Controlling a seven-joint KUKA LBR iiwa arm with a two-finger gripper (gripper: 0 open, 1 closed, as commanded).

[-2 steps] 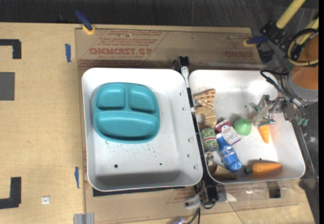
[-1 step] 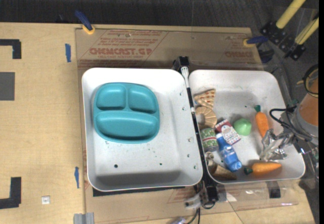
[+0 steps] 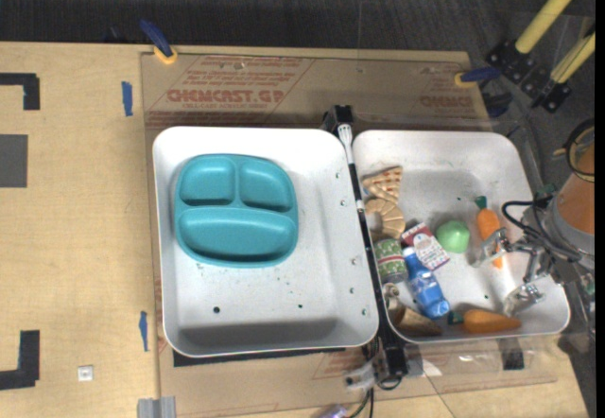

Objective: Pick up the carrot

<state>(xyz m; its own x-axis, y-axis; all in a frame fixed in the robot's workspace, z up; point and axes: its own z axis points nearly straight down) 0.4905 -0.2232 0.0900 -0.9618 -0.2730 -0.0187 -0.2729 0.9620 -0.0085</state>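
A small orange carrot (image 3: 488,222) with a green top lies in the right bin (image 3: 444,153), close to its right wall and beside a green ball (image 3: 454,236). A second orange, carrot-like piece (image 3: 490,320) lies along the bin's front wall. My gripper (image 3: 515,276) reaches in from the right and hangs low over the bin's right front corner, between the two orange pieces. It sits just below and to the right of the green-topped carrot. I see nothing held in it.
The right bin also holds waffle-like pieces (image 3: 383,184), a green can (image 3: 389,255), a blue bottle (image 3: 427,288) and a small red-and-white packet (image 3: 423,246). A teal divided plate (image 3: 236,210) sits in the left bin (image 3: 312,303). Cables hang by the wrist at the right.
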